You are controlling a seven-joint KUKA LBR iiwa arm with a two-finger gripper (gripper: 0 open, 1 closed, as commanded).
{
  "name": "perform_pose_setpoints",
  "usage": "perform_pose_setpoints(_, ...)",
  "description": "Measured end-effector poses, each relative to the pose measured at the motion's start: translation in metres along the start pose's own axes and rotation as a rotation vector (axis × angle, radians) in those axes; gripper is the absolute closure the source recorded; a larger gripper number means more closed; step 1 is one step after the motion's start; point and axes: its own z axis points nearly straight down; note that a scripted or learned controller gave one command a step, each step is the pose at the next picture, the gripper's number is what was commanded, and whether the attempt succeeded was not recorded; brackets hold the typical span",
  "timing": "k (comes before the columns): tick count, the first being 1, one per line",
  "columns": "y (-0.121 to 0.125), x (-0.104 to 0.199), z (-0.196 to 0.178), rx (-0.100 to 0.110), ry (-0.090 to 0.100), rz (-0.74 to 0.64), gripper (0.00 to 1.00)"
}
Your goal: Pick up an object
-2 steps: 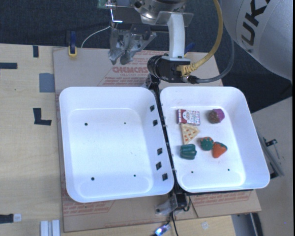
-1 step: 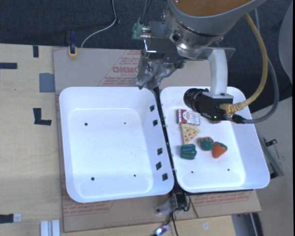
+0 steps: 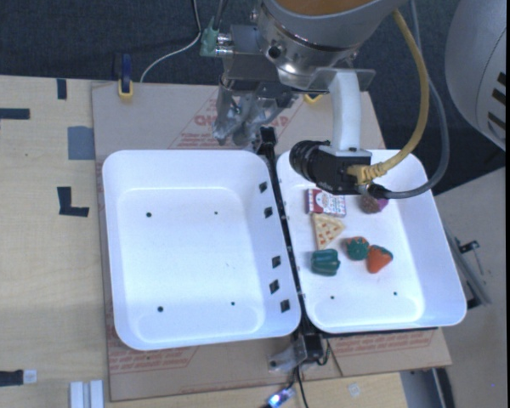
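My pincer [image 3: 246, 126]: upper centre of frame, above the bins' far edge; open or closed, I cannot tell. Right white plastic bin [image 3: 425, 253] holds: red-and-white small carton [image 3: 324, 202], yellow wedge-shaped toy [image 3: 326, 229], green toy pepper [image 3: 325, 262], red-orange toy strawberry [image 3: 379, 258].

Gripper [image 3: 240, 128] raised, pointing down

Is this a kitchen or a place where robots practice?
Probably a robot practice lab, not a kitchen. A big robot arm hangs over two white bins on a taped-up wooden bench, and the food in the right bin, like the strawberry, looks like toys.
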Motion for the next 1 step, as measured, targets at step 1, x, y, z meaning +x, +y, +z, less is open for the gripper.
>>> perform_pose_setpoints(1, -0.0126, 0.0256, 0.1197, 0.014, -0.006, -0.001, 1.0)
